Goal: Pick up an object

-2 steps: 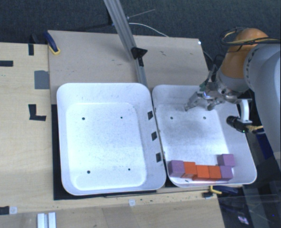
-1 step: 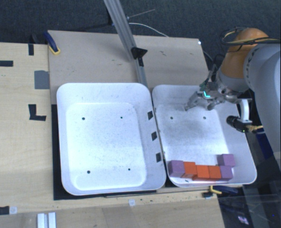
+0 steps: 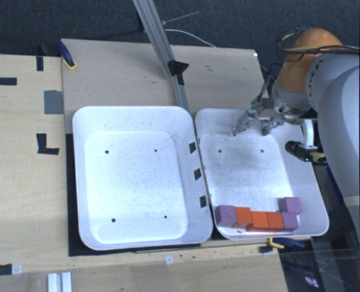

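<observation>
My pincer is at the far end of the right bin, nothing between its fingers; can't tell its opening from this angle. Blocks sit at the opposite, near end: purple block, orange blocks, purple pair in a row along the front wall. Well apart. Move needed runs down the bin's length toward the row.
</observation>
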You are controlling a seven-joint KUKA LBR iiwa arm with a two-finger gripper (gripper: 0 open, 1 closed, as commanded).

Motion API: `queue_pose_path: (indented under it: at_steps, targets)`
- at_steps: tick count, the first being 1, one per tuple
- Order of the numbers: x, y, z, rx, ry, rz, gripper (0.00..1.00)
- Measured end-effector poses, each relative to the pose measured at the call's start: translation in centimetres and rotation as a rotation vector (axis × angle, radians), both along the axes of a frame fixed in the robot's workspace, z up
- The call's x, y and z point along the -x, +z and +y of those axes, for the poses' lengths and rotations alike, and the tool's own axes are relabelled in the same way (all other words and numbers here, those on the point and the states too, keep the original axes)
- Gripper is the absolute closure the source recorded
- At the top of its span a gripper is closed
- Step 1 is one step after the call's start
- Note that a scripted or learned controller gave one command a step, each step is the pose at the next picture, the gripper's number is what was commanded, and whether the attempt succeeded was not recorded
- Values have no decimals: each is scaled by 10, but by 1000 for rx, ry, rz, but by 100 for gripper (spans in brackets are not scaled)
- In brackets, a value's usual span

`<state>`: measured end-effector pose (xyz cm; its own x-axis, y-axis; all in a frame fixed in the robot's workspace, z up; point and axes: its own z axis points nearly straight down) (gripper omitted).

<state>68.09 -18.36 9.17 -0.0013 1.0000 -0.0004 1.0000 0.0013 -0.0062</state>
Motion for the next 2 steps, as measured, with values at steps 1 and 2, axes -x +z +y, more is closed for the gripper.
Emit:
queue_pose_path:
  at_steps: [1, 2]
  targets:
    - [22, 50, -16, 1, -2, -9, 0]
    - [18, -3, -19, 1, 1, -1, 0]
